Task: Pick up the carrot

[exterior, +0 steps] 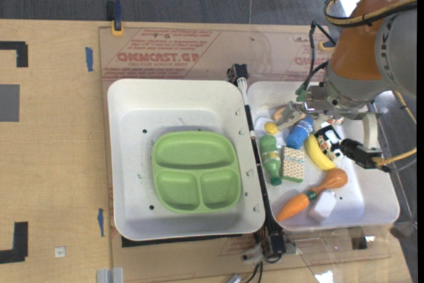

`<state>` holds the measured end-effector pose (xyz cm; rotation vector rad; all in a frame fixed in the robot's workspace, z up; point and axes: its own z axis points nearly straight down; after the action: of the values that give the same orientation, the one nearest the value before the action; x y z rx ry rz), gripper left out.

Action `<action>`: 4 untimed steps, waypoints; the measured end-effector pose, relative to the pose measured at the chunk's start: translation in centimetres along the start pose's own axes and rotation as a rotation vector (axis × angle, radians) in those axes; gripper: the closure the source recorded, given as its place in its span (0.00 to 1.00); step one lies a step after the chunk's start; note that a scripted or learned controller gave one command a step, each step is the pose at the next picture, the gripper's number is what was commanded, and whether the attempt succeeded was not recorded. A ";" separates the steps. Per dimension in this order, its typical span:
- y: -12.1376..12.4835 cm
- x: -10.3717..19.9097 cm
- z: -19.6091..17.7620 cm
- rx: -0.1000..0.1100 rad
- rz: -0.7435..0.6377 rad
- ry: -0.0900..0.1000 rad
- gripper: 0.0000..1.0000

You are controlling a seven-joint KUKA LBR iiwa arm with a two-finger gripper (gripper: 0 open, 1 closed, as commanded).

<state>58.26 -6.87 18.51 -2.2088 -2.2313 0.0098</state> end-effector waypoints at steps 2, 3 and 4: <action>-2.2 0.6 0.1 0.002 0.211 0.002 0.00; 5.0 6.7 0.0 -0.006 0.392 0.006 0.00; -1.0 -2.3 0.0 0.001 0.272 -0.001 0.00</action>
<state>57.30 -9.18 18.49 -2.4924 -1.9115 0.0120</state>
